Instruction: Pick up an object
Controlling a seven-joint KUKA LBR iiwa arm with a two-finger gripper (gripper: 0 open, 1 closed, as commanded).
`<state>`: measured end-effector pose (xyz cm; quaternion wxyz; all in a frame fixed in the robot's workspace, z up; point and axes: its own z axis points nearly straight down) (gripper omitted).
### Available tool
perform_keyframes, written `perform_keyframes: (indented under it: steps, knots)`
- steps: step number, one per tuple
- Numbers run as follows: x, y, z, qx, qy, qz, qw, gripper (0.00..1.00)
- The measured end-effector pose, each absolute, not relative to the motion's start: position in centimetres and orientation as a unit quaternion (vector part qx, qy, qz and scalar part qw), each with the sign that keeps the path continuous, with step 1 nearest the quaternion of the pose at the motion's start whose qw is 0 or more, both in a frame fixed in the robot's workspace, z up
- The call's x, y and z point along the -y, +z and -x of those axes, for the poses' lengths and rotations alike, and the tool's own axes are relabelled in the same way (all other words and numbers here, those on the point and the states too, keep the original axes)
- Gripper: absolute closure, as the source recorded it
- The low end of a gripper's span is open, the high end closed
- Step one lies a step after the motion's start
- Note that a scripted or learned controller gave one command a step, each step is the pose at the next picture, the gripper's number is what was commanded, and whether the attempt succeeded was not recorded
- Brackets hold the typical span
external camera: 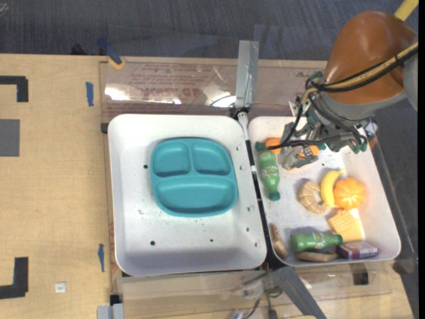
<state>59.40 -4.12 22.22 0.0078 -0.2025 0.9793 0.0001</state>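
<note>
Two white bins sit side by side on the bench. The left bin (pixel 126 178) holds a teal divided plate (pixel 194 177), lying flat near its middle. The arm (pixel 368 52) reaches in from the right over the right bin (pixel 382 178), its gripper (pixel 295 153) low at the far left part of that bin — whether its fingers are spread or pressed together, I cannot tell. Just beside the gripper lies a green bottle (pixel 269 173). Toward the right lie a banana (pixel 328 186) touching an orange (pixel 349 193), with a cheese wedge (pixel 347 224) just nearer. Along the near wall lies a second green bottle (pixel 315 240).
</note>
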Motion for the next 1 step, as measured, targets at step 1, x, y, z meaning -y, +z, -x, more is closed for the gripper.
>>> perform_keyframes:
  steps: [1]
  knots:
    - [14.19,10.75,-64.06,-0.932,0.0009,0.362,0.001,1.0]
